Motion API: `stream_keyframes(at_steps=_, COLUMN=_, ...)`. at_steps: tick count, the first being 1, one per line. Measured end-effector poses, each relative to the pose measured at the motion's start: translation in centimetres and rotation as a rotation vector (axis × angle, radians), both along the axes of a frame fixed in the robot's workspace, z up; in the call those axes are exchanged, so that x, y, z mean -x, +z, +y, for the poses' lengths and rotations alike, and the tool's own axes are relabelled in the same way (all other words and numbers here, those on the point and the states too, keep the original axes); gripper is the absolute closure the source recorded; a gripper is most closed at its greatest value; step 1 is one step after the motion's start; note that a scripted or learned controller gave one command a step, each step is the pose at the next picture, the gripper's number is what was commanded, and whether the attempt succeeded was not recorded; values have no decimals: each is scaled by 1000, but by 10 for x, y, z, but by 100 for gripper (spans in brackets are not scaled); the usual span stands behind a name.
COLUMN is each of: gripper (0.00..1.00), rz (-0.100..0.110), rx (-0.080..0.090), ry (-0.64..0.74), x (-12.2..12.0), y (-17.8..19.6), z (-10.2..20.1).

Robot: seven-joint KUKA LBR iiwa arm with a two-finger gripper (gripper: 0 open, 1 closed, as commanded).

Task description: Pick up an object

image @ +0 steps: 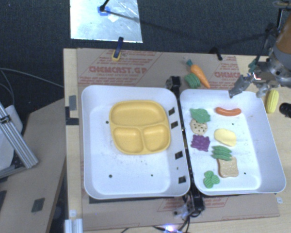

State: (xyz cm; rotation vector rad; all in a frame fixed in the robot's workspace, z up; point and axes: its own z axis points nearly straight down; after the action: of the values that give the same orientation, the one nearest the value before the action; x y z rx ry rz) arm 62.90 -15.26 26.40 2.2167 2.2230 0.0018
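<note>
Hanging over the far rim of the right bin [269, 144], at about one o'clock from that bin's middle, the gripper [239, 88] sits with its fingers a little apart and nothing between them. The sausage [228, 111] lies just at its six o'clock, clear of the fingertips. The other toy foods lie further in: a leaf [200, 114] and a cookie [199, 127] at nine o'clock of the sausage, a yellow piece [225, 137] near the bin's middle, purple grapes [200, 142] to its nine o'clock, green beans [221, 152] and toast [228, 167] toward six o'clock, and a green sprig [211, 179] at seven o'clock. Outside the bin, a carrot [199, 74] rests on the bench at eleven o'clock and a corn cob [271, 101] at two o'clock. The left bin [94, 144] holds a yellow tray [138, 126].
</note>
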Motion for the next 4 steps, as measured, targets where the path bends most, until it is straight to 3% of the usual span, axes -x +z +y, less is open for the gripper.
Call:
stream_keyframes(at_steps=1, gripper=0, rz=-20, rx=3, ry=4, x=37, y=172, z=21)
stream_keyframes(at_steps=2, gripper=0, rz=0, rx=-1, ry=-3, x=114, y=172, z=21)
stream_keyframes(at_steps=3, gripper=0, rz=-4, rx=0, ry=-2, x=143, y=202, z=19)
stream_keyframes(at_steps=4, gripper=0, rz=-9, rx=1, ry=5, x=142, y=276, z=56)
